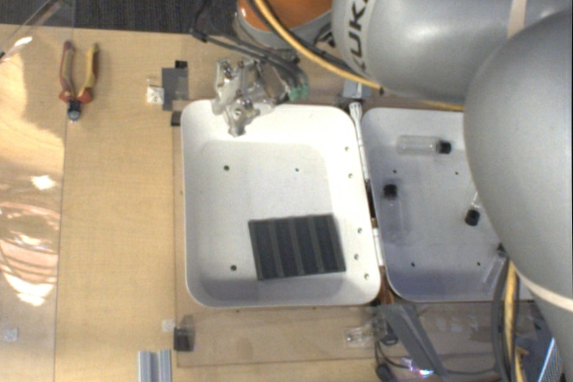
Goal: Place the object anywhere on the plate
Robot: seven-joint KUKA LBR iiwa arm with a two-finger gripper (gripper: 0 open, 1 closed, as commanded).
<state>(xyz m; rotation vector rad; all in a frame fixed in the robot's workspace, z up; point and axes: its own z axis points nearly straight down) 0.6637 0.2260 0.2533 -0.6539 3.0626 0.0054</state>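
The gripper [240, 107] is being held at the left bin's [201, 219] far edge; finger state cannot be told. The ribbed dark plate [295, 246] is lying nearward and rightward of it.

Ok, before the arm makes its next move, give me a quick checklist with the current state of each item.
1. Plate located: ok. The dark ribbed plate lies flat in the left bin, toward its near edge.
2. Plate top free: ok, nothing rests on it.
3. Gripper position: not ok for a drop. The gripper hangs over the bin's far left corner, well away from the plate.
4. Object in the gripper: cannot tell; no object is visibly between its fingers.
5. Path to the plate: ok, the bin floor between gripper and plate looks bare.
6. Right bin: cannot tell, the arm hides much of it; a few small dark pieces lie there.
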